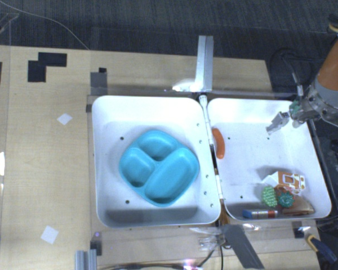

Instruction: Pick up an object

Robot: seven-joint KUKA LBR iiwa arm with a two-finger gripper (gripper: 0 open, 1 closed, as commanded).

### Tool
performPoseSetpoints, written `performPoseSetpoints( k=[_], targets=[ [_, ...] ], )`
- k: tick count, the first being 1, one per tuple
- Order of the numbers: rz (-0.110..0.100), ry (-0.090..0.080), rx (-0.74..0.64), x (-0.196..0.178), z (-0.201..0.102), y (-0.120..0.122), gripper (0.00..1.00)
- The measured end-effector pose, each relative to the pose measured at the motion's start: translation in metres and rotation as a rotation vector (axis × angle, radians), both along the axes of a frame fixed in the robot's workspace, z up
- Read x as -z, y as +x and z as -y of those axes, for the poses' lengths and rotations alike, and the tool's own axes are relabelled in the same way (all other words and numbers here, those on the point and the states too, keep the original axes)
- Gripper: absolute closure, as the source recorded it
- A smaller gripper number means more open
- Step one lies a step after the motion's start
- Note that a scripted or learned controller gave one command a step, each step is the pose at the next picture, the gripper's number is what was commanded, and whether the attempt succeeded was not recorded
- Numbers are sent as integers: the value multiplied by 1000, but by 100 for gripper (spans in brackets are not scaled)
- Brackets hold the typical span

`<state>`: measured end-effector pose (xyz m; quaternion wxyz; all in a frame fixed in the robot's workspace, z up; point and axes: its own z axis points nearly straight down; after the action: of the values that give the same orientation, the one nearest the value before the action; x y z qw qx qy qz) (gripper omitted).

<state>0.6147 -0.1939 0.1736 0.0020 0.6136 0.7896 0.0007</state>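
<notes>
the gripper (pixel 279 121) hangs over the upper right part of the right bin (pixel 239 108); whether it is open, i can't tell from here. low in that bin's right corner sit a green ball (pixel 268 195), an orange-and-white box (pixel 290 180) and a marker (pixel 259 213). a blue divided tray (pixel 159 167) fills the left bin (pixel 104 151).

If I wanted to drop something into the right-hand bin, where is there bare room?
The right bin is bare across its middle and upper part, between the orange piece by the divider and the gripper near the upper right. The lower right corner is crowded: green ball, marker, small box.
</notes>
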Motion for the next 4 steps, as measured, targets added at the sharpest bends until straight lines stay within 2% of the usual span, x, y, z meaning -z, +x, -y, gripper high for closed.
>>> performPoseSetpoints(
  k=[1, 2, 3, 4],
  targets=[
    [-1, 1, 38, 78, 12, -94, 0],
    [3, 0, 24, 6, 12, -105, 0],
    [8, -2, 8, 84, -11, -121, 0],
    [18, -4, 9, 71, -11, -118, 100]
  ],
)
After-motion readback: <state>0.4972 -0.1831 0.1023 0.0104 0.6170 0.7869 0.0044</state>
